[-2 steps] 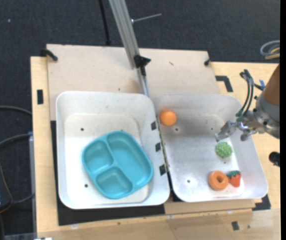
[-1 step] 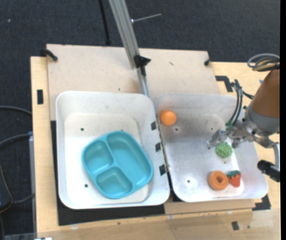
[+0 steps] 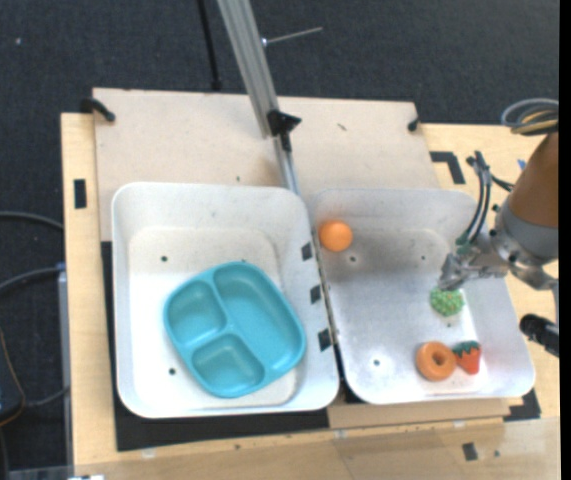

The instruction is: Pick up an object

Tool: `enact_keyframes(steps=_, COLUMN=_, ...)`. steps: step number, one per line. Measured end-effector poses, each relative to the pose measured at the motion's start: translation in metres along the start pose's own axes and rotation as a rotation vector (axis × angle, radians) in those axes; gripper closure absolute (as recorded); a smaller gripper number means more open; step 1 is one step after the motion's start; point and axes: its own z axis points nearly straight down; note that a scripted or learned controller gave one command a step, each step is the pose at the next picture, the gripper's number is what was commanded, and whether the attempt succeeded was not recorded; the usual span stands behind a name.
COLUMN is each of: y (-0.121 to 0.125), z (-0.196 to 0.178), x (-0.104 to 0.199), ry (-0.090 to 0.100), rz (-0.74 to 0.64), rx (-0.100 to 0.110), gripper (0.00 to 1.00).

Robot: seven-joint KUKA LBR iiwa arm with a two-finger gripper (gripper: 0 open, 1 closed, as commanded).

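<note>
**A:** Where is the arm [image 3: 530,203] at this moment?

**B:** It reaches in from the right, over the right bin [image 3: 385,228]. The tool [image 3: 457,276] hangs low by the bin's right side, directly above a small green object [image 3: 448,302].

**A:** Is the tool clamped on the green object?

**B:** I cannot tell. The fingers are small and blurred, and whether they stand apart or together is not clear. The tool's tip appears to meet the top of the green object, but nothing shows it held between the fingers.

**A:** What else lies in that bin?

**B:** An orange ball [image 3: 336,236] near the upper left corner, well apart from the tool. Toward the near edge there is an orange ring [image 3: 435,361], and just beside it, on its right, a small red object [image 3: 468,357] with a bit of green on top.

**A:** And the left bin [image 3: 155,218]?

**B:** It holds a teal plate [image 3: 233,326] with three compartments, lying flat in the lower middle.

**A:** Anything more on the desk [image 3: 355,128]?

**B:** A metal pole [image 3: 248,48] rises at a slant from behind the bins, near where they meet.
</note>
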Motion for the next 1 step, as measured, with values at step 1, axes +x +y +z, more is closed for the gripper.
enact_keyframes(steps=1, y=0.0041, z=-0.0489, x=0.007, ry=-0.001, rz=-0.01, rx=-0.003, gripper=1.0)
